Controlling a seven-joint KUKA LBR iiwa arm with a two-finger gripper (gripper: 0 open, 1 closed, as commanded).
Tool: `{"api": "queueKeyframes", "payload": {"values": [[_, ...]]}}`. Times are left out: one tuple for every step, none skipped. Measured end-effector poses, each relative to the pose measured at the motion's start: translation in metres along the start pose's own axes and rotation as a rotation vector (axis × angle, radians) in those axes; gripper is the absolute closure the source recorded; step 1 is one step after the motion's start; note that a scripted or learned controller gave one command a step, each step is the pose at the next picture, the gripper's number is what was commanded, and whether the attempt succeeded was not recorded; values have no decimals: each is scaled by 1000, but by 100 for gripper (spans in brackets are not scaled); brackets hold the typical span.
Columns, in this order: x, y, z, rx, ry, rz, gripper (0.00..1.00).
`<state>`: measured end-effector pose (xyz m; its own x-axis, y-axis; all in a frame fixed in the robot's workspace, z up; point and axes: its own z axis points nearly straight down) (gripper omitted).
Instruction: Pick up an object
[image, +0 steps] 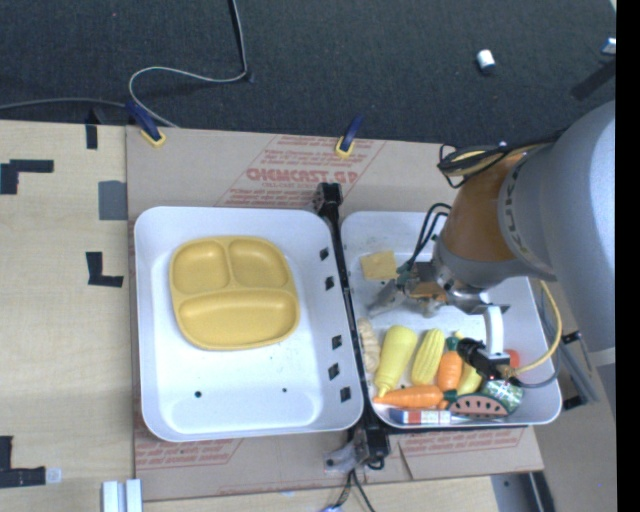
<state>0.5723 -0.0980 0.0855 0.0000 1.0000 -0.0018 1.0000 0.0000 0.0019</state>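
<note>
Starting at the left, we see the left bin (160, 400), a shallow white tray of smooth plastic, carrying a yellow divided plate (235, 292) with three rounded compartments and a matte, moulded look. A dark strip of clips runs between it and the right bin (540, 405), where all the pickable things lie. Near that bin's upper left sits a pale yellow block (378, 265), squarish and flat, like a slice of toy cheese. Lower down we find the heap: a yellow corn cob (393, 358) and a second ribbed cob (428, 350) lying side by side with their long axes running from lower left to upper right, an orange carrot (412, 397) stretched nearly level along the bin's near wall, and a watermelon slice (487, 405) at the lower right, all glossy toy plastic. The gripper (400, 288) hangs under the arm's orange band, low over the bin's upper middle. The arm's bulk and the cabling hide how it is set, so we cannot tell. The relation that matters: the pale block lies just up and left of the gripper, close by, while the cobs lie below it toward the near wall, a little further off. We judge the block the nearer candidate, though its flatness may make it awkward.
</note>
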Motion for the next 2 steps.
{"api": "queueKeyframes", "payload": {"values": [[-4, 57, 1, 0, 0, -1, 0], [0, -18, 0, 2, 1, 0, 0]]}}
